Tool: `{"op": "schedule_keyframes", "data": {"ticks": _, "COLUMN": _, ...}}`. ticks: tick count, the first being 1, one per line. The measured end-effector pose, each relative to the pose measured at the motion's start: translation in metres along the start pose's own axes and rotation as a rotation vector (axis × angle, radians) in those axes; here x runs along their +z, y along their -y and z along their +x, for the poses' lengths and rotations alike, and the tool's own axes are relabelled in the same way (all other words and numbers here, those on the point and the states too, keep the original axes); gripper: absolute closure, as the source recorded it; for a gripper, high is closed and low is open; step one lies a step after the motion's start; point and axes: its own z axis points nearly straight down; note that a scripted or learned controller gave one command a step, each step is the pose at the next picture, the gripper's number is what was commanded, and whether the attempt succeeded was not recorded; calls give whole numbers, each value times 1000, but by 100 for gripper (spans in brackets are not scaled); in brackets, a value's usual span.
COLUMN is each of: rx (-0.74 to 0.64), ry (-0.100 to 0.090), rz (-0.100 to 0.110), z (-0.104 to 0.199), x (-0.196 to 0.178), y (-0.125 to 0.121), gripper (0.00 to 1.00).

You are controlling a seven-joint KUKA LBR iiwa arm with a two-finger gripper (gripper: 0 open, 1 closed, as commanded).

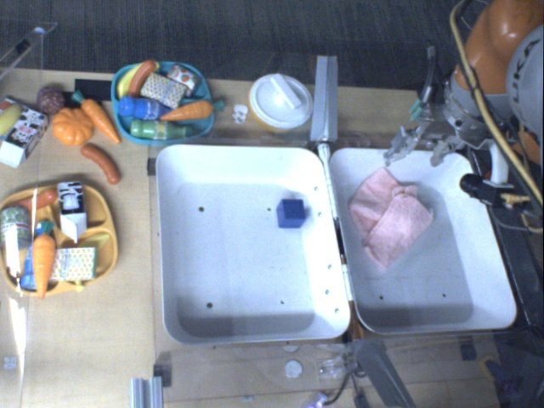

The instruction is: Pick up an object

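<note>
Fingers (399, 150) spread open, empty, above right bin (493, 308) near pink cloth (391, 215)

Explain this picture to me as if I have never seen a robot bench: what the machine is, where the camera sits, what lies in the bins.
One camera looks down at a slant on a bench. The grey and orange machine at the right is a robot arm; its gripper, a two-fingered claw, hangs above the top edge of the right bin with its fingers spread and nothing between them. That bin holds a crumpled pink cloth. The left bin holds a small blue block. Left of the bins, toy food lies on the bench.
</note>
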Motion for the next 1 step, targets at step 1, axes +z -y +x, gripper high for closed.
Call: {"op": "schedule_keyframes", "data": {"ticks": 1, "rx": -138, "ry": 2, "rz": -5, "z": -45, "x": 119, "y": -10, "gripper": 0}}
